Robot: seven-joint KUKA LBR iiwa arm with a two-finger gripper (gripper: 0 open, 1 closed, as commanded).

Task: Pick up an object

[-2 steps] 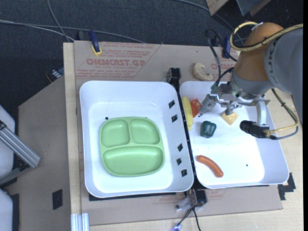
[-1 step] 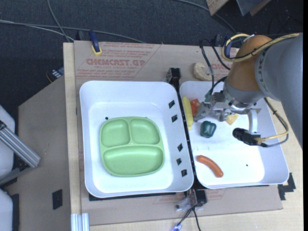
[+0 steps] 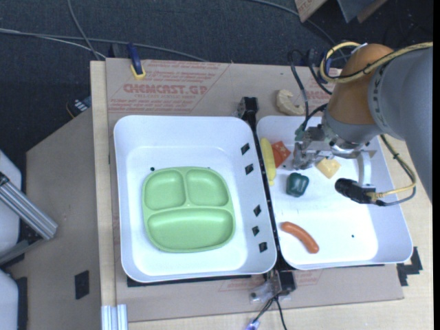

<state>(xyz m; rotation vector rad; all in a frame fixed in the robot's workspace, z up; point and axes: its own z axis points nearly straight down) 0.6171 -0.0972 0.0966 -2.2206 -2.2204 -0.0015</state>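
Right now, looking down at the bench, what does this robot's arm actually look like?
The arm is a thick, rounded grey tube with a glossy orange band above the wrist. Below the band sits a grey wrist ring, then the small metallic tool over the right bin. Yellow and black cables loop near the band, and a black plug with a yellow cable hangs beside the wrist.

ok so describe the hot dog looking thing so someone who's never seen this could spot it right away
Start at the right white bin. The sausage lies alone in its near half, slanting down to the right, below the dark green pepper. It is the only long reddish-orange piece lying apart from the cluster of items up by the gripper.
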